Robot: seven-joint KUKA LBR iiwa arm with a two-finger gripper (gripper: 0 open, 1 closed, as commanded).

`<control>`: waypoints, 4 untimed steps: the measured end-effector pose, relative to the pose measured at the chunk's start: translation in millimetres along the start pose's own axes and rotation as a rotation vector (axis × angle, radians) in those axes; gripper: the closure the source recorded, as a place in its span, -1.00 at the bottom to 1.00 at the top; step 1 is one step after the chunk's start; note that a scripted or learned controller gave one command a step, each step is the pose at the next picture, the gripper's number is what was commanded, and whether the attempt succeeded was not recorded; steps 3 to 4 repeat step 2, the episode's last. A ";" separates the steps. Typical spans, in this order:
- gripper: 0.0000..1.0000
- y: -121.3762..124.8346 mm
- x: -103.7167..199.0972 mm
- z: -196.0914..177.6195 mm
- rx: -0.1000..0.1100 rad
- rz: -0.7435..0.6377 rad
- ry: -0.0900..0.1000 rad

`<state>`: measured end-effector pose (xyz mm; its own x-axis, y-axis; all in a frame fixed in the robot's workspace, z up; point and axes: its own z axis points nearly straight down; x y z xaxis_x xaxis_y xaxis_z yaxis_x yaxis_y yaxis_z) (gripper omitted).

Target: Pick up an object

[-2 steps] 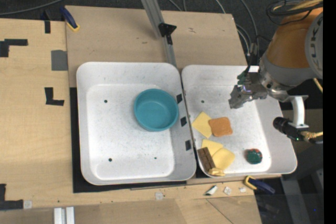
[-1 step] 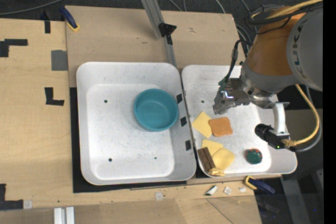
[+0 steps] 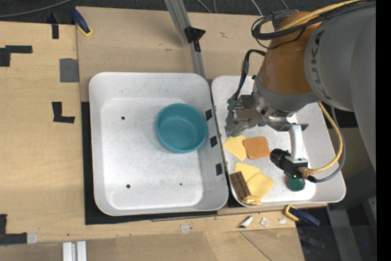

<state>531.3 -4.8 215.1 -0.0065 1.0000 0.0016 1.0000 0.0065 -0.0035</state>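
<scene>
1. The arm [image 3: 305, 64] reaches in over the right bin [image 3: 324, 192]; its gripper [image 3: 239, 124] hangs low at that bin's left side, just above the pile of small things.
2. Whether the claw stands wide or narrow, I cannot tell; the wrist hides it, and nothing is seen held.
3. Candidates lie close below: a yellow wedge [image 3: 234, 147], an orange square [image 3: 256, 147] touching it, yellow pieces [image 3: 256, 180] and a brown bar [image 3: 239, 185] nearer the front rim.
4. The blue bowl [image 3: 181, 127] sits alone in the left bin [image 3: 116, 150], well apart.
5. The step in hand looks like the approach, grasp not yet made; next calls for settling squarely over one piece, likely the wedge, without nudging its neighbours.
</scene>
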 end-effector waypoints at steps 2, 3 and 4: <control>1.00 -6.0 104.1 -3.2 0.001 0.000 -0.001; 1.00 -6.0 104.1 -3.2 0.001 0.000 -0.001; 1.00 -6.0 104.1 -3.2 0.001 0.000 -0.001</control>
